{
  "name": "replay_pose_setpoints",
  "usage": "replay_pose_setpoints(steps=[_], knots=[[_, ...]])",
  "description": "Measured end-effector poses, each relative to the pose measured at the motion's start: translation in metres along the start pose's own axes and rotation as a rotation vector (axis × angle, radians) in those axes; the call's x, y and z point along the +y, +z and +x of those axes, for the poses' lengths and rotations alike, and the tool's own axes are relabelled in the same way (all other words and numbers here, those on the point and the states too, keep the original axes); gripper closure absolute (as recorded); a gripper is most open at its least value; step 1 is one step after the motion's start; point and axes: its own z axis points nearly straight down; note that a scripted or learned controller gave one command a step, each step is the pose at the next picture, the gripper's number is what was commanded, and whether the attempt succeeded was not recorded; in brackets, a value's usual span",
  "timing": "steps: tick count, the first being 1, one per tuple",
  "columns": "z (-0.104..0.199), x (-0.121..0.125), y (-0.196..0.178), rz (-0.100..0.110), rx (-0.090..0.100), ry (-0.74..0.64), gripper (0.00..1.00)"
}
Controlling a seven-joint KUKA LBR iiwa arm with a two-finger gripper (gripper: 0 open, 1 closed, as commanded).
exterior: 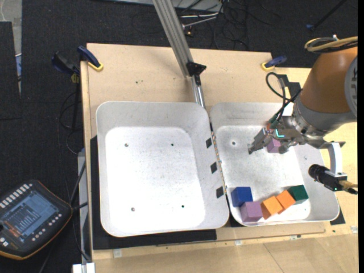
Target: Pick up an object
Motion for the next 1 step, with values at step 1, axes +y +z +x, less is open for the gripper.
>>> replay_pose_setpoints(steps=[1], knots=[[-0.0002, 0.0009, -0.0024, -0.004, -0.001, 0.002, 0.0]])
